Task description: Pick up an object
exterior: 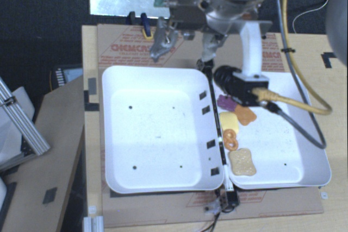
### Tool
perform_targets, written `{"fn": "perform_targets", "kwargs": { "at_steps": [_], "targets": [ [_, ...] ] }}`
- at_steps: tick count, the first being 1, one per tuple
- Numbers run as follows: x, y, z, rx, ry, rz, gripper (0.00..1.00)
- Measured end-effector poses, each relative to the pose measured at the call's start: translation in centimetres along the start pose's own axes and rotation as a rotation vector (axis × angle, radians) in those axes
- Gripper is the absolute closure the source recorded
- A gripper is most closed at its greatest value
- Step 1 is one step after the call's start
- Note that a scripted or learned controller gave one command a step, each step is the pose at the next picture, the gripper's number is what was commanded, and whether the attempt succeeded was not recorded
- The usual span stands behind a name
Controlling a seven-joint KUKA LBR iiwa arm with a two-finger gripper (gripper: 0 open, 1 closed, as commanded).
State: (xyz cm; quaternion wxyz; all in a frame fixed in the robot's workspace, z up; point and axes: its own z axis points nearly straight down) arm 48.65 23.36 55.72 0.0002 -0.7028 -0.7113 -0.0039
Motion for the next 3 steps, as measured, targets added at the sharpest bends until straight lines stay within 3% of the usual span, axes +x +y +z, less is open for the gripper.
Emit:
{"fn": "perform_targets", "kwargs": {
  "at_steps": [3],
  "targets": [
    [0.00, 0.00, 0.00, 0.000, 0.000, 0.000, 0.00]
  ]
}}
